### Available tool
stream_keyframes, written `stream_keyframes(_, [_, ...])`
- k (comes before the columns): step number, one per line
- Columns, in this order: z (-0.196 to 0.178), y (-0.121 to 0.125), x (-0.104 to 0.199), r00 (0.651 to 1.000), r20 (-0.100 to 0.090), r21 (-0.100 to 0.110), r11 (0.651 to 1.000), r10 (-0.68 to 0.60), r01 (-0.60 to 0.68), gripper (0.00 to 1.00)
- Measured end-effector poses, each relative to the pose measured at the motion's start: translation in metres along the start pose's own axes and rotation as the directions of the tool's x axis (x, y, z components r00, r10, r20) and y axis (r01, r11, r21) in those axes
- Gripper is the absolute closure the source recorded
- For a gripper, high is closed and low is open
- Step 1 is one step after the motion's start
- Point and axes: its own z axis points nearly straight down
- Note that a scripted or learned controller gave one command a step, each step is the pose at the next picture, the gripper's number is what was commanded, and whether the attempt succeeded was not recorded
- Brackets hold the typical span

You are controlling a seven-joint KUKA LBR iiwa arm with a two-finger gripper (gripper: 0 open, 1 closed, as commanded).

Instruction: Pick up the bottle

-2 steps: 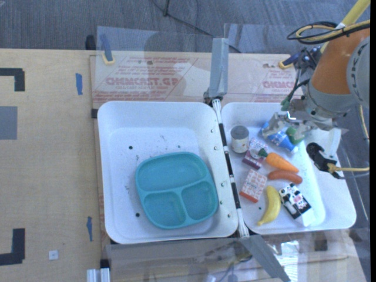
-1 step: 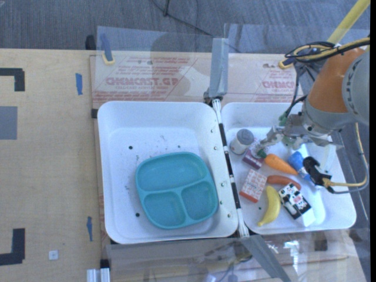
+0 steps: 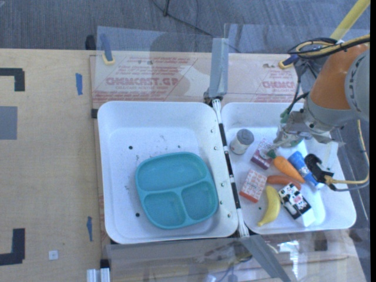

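A pale wooden bench (image 3: pixel 47 175) is seen from above, marked with black tape corners and short blue tape strips, with grey floor beyond its far edge. Two shallow white bins are set side by side on it, divided by a grey upright bar. The left bin (image 3: pixel 117 128) is occupied by a teal divided plate (image 3: pixel 175 189), which lies toward the near right corner; bare white floor is left along the far and left sides. The right bin (image 3: pixel 346 213) is more crowded, though open floor is left along its far wall.

The grey arm (image 3: pixel 338 93), with its orange band, is brought in from the right above the right bin. The gripper (image 3: pixel 283 138) is lowered over the cluster near the bin's middle; whether the fingers are spread or closed cannot be told, and nothing is seen held between them.

The bottle (image 3: pixel 302 167), blue with a white end, lies on its side toward the right of that bin, just beside an orange carrot (image 3: pixel 286 167). A banana (image 3: pixel 270 205) lies near the front rim, next to a black-and-white box (image 3: pixel 294 201). A red and white carton (image 3: pixel 254 185) lies left of the carrot. A small grey can (image 3: pixel 241 140) stands close to the dividing wall.
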Motion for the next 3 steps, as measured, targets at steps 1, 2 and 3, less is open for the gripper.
stream_keyframes(1, [0.000, 0.000, 0.000, 1.000, 0.000, 0.001, 1.000, 0.000, 0.000, 0.00])
stream_keyframes(2, [0.017, -0.011, -0.051, 0.997, -0.002, 0.001, 0.997, 0.076, -0.076, 0.00])
stream_keyframes(3, [0.006, -0.009, -0.050, 0.997, -0.003, -0.005, 0.997, 0.075, -0.075, 1.00])
